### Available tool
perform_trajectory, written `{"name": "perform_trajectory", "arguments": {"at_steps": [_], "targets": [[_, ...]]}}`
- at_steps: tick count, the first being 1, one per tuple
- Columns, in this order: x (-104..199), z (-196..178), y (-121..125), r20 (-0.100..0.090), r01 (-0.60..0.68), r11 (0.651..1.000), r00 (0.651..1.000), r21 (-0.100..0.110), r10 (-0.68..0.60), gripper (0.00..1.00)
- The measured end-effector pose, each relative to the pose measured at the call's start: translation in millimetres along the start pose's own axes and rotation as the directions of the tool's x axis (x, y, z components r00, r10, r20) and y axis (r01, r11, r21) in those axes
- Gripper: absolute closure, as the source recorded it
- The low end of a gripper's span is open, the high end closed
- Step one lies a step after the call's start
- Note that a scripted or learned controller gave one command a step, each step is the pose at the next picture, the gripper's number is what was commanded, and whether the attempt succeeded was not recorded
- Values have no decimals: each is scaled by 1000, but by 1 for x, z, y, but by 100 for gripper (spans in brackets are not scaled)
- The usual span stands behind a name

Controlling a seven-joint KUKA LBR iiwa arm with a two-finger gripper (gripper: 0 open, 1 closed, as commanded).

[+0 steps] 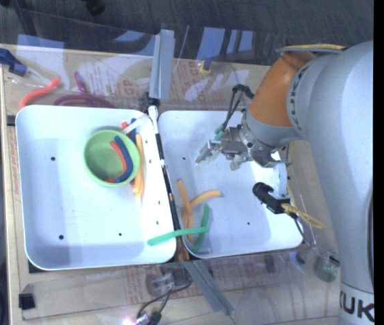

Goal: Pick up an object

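Observation:
My gripper (217,156) hangs over the upper middle of the right bin (259,232). Its fingers stand spread apart with nothing between them. Below it, near the bin's left side, lie two orange curved strips (204,196) and a short dark green piece (206,217). A light green stick (167,235) lies across the divider between the bins. In the left bin (56,208) sits a green bowl (103,158) with red and blue pieces (119,156) inside. An orange stick (138,178) leans at the bowl's right edge.
The bulk of the grey arm (327,147) covers the right side of the right bin. Loose red and purple cords (76,100) lie on the bench behind the left bin. A grey bar (161,63) stands at the back between the bins.

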State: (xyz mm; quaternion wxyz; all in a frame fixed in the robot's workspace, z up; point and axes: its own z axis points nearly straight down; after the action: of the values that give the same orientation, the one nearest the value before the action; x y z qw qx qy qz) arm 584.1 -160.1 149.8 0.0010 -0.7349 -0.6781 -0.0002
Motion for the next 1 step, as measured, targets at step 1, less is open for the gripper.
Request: {"name": "perform_trajectory", "arguments": {"at_steps": [1], "targets": [[-4,58,-50,0,164,986,986,0,-164,0]]}}
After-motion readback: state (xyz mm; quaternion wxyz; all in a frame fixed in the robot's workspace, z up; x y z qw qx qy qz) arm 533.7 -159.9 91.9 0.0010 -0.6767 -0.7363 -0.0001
